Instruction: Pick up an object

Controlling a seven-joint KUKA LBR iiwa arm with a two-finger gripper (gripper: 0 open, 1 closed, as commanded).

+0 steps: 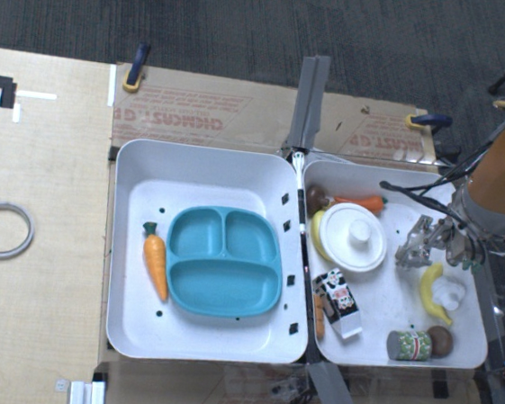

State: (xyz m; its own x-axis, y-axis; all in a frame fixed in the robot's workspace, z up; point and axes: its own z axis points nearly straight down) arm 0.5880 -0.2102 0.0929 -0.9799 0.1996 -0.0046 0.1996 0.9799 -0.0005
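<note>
Two shallow white bins are seen side by side: the left white bin (129,255) and the right white bin (373,333). In the left one a teal three-compartment plastic tray (225,261) lies at the centre, with an orange toy carrot with a green top (156,263) just beside it at nine o'clock.

The right bin is crowded. A round white lidded bowl (354,237) sits at about ten o'clock of the bin's centre, a yellow rim showing at its left edge. A small orange carrot-like piece (367,202) lies at twelve o'clock of the bowl, and a black-and-white cow-print carton (341,302) at six o'clock. A yellow toy banana (435,293) lies at three o'clock of the bin's centre, and a green-labelled tin can on its side (410,345) with a brown round object (440,339) touching it lies at five o'clock.

The two-finger metal gripper (418,247) is seen over the bin floor between the bowl and the banana, near both. Nothing is seen between its fingers, so no object is judged to be held. How far the fingers are parted cannot be told from this slanted view.

Several failures could follow. If the gripper is lowered where it is, bare floor may be closed upon. The banana's curved, smooth body could be squeezed out sideways by an off-centre grip. The bowl, being near, could be nudged by a finger.
</note>
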